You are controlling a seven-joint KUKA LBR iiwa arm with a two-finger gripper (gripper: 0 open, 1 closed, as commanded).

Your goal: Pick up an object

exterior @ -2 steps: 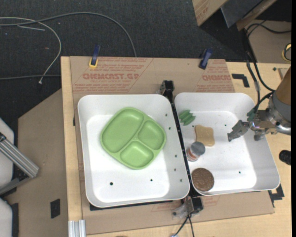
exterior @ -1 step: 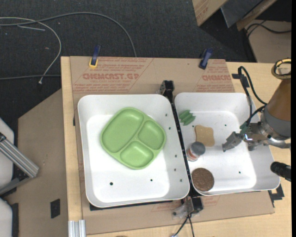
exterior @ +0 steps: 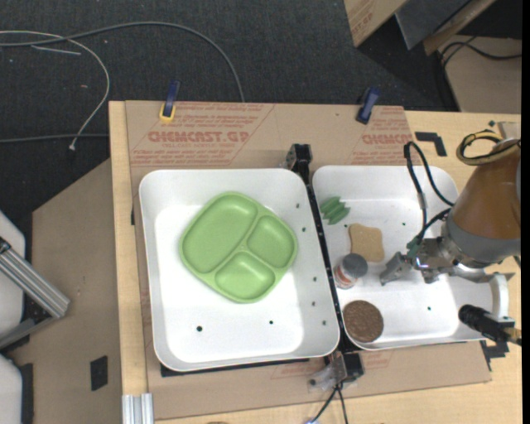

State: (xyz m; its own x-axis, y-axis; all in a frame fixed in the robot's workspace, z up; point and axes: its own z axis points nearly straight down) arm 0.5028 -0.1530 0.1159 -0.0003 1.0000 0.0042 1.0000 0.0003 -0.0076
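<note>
The gripper [exterior: 396, 270] sits low in the right bin [exterior: 397, 184]; I cannot tell its grip. Nearby lie a small can [exterior: 351, 268], tan sponge [exterior: 366, 242], brown disc [exterior: 363, 320] and green piece [exterior: 334, 209].

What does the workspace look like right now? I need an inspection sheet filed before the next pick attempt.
Surface: cardboard-covered bench bearing left bin and right bin side by side.
Job's things: green divided plate in the left bin; in the right bin, green piece, tan slab, small grey-capped item, brown disc.
Clutter: blue clamps on the bench's far edge.
Grippers: gripper low over the right bin, beside the grey-capped item, nothing seen held.
Cables: black cable by the arm; grey cable on the floor.
Surroundings: dark carpet, cardboard boxes beyond.
</note>
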